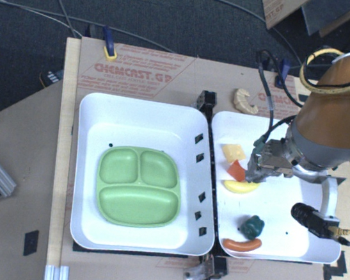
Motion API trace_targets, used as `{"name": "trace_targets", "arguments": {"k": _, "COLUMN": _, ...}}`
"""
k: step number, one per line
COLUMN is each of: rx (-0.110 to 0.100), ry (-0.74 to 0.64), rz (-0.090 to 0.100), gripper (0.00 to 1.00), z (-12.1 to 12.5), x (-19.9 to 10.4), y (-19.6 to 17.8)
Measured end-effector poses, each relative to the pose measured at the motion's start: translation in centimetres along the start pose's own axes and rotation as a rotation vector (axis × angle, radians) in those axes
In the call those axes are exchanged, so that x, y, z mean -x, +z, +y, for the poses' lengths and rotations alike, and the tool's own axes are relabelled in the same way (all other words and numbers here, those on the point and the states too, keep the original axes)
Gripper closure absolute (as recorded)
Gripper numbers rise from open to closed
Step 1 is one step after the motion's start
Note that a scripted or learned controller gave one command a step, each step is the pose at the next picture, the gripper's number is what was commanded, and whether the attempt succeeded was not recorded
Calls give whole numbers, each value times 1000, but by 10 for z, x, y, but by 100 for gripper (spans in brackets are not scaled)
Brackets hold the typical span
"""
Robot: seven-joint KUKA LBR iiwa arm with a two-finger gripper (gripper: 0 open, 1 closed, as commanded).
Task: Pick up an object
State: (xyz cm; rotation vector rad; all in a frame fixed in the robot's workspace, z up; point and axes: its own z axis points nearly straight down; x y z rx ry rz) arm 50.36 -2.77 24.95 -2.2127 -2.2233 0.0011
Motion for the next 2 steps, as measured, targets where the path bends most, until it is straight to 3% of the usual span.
{"name": "trace_targets", "arguments": {"k": 2, "rx": -1, "ry": 0, "rz": -1, "gripper": 100, "z": -7, "x": -104, "y": 21}}
